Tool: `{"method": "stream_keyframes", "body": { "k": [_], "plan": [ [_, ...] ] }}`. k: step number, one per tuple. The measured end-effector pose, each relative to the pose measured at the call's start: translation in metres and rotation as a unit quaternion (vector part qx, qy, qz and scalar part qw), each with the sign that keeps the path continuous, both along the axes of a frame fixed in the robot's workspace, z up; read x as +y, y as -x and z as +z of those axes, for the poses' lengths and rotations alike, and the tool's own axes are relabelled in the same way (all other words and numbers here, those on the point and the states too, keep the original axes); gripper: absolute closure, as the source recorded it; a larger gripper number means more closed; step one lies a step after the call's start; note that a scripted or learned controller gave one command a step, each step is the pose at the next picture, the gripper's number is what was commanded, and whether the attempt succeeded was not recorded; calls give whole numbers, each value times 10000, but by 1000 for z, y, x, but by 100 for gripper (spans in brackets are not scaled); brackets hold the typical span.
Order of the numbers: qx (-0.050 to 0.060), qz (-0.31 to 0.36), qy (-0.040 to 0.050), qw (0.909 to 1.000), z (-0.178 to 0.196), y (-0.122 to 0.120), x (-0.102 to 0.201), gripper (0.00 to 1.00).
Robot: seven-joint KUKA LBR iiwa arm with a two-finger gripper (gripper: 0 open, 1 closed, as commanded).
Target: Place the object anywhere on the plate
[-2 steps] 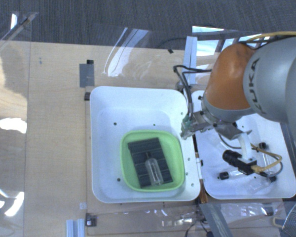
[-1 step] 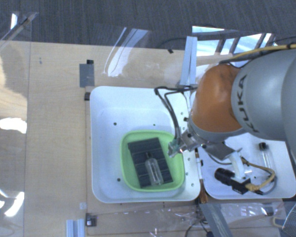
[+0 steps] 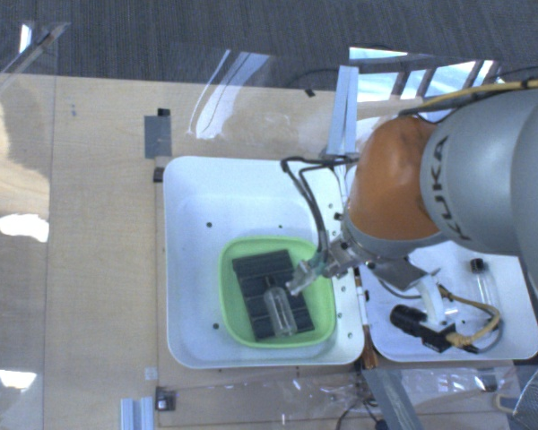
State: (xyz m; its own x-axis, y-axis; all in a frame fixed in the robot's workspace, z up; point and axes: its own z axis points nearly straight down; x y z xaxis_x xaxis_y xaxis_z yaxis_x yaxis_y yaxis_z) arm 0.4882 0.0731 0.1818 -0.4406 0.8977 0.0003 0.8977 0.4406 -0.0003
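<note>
The claw [image 3: 282, 305] sits low over the green plate [image 3: 233, 307], its grip unreadable from here, the dark ridged object [image 3: 258, 280] apparently on the plate, only withdrawal left.

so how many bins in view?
2. Left bin holds the green plate, with a dark object on it; right bin sits beside it, partly under the arm, so some of it is hidden.

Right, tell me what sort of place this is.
Most likely a robotics lab bench set up for pick-and-place trials. A KUKA arm reaches over two white bins: the left bin holds a green plate, and the wooden bench has clear guard panels around it.
</note>
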Motion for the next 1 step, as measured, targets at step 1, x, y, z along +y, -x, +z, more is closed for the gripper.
{"method": "stream_keyframes", "body": {
  "k": [1],
  "plan": [
    [-18,40,2,10000,1,-30,-53,0]
  ]
}}
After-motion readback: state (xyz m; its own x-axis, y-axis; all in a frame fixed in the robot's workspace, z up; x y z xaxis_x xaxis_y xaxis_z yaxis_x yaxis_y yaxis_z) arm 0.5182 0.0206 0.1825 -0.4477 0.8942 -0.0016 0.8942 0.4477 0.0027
